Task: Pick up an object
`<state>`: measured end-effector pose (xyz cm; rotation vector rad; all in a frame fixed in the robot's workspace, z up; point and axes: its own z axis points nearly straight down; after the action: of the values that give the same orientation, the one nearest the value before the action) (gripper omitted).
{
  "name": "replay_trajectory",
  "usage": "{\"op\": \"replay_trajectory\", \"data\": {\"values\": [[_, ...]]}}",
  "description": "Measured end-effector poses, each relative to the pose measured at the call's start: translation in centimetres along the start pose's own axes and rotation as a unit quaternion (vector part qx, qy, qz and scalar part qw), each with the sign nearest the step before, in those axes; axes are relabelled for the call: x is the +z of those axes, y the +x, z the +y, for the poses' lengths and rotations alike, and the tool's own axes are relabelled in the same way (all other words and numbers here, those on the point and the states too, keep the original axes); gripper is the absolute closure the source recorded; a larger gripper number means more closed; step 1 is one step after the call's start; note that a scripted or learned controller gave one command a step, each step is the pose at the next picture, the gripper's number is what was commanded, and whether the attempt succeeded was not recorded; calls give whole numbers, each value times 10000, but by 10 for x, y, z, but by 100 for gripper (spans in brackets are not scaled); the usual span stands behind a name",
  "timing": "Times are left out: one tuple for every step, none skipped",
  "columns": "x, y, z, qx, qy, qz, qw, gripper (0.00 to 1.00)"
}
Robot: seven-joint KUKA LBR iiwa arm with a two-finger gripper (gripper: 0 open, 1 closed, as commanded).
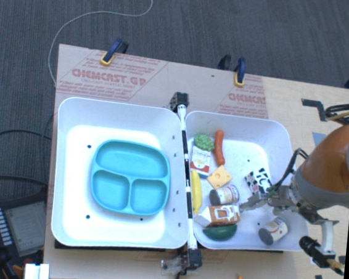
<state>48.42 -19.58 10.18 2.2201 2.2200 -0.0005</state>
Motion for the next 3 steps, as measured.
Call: {"op": "replay_trajectory", "data": {"values": [[13,83,3,2,-49,-17,10000,0],[13,96,3,22,-63,-42,10000,0],[3,98,4,11,-64,-18,10000,100]]}}
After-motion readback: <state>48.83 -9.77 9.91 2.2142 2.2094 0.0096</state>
